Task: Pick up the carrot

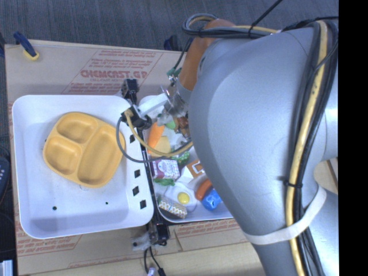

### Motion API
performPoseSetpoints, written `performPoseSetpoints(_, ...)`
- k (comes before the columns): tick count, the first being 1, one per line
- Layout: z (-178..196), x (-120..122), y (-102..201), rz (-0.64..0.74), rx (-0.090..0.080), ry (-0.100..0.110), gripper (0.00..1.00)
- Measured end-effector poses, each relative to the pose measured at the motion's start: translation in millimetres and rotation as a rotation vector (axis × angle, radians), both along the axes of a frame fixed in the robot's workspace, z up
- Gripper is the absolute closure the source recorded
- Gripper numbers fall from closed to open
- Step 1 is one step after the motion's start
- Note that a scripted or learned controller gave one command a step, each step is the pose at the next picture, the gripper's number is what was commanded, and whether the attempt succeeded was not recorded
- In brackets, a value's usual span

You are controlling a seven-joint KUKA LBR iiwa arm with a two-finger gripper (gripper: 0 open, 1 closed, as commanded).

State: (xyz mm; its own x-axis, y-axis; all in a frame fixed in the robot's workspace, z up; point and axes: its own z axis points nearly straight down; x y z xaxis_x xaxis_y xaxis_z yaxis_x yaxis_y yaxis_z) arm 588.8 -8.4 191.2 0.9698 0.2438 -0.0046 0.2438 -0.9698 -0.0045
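The carrot (155,134) is a small orange piece, tapered, with a smooth toy-like surface. It lies in the right bin (167,214), near that bin's upper left part and close to the divider between the two bins. It is tilted, its long axis running from upper right to lower left. A pale yellow item (163,145) touches its lower right side. Its upper end is hidden under the arm.

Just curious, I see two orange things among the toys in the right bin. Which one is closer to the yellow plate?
The upper one, the carrot, tapered and beside the divider. The other orange piece lies lower, next to a blue toy.
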Motion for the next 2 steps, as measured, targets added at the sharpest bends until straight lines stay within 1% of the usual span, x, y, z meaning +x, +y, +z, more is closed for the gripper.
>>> performPoseSetpoints(1, -0.2, -18.5, -1.7, -0.026, -0.001, 0.002, 0.00)
performPoseSetpoints(2, -0.2, -42.8, 23.7, -0.039, -0.002, 0.001, 0.00)
